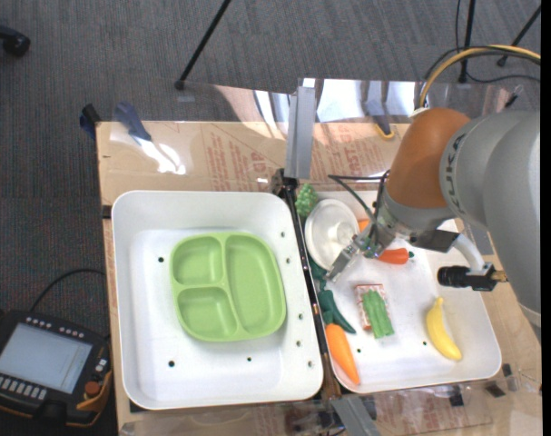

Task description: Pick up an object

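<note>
We see the gripper (352, 254) low over the right bin (479, 339), its silvery fingers (341, 262) reaching toward eight o'clock across the rim of a small white bowl (328, 225); whether those fingers stand wide or narrow we cannot tell, and nothing shows between them. Just at three o'clock from the wrist lies a small orange piece (395, 256). Toward five o'clock from the fingers rests a tan block carrying green beans (376, 309), and beyond it, toward four o'clock, a yellow banana (442, 330) lies near the bin's right side. At six o'clock a carrot (341, 351) lies along the bin's left wall, its dark green top (334, 305) pointing up toward the fingers. At eleven o'clock from the bowl a leafy green item (306, 198) sits in the bin's upper corner. Farther out, at nine o'clock, the left bin (143, 230) holds a green divided plate (228, 285). The grey arm with its orange band (429, 157) rises toward one o'clock.
</note>
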Motion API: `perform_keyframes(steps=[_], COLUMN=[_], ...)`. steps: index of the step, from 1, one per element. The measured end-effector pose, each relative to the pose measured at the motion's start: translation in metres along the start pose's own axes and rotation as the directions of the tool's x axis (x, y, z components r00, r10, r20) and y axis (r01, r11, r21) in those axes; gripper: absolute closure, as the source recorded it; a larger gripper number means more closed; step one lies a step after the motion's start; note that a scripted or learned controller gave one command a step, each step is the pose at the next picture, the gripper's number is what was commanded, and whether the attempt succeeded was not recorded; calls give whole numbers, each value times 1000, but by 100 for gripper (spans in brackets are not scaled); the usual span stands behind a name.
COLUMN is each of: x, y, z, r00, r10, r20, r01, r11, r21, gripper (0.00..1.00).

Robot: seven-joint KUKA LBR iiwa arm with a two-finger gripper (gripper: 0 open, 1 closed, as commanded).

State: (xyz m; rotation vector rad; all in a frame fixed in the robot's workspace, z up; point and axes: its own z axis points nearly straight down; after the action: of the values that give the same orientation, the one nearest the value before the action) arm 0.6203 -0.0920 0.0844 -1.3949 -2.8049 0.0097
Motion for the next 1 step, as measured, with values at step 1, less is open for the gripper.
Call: perform_keyframes(steps=[1], x=[27], y=[-50], z=[-2], r00=[1000], r10=[-20], r20=[3], r01=[20], r11=[1000], r21=[-7], gripper=[0])
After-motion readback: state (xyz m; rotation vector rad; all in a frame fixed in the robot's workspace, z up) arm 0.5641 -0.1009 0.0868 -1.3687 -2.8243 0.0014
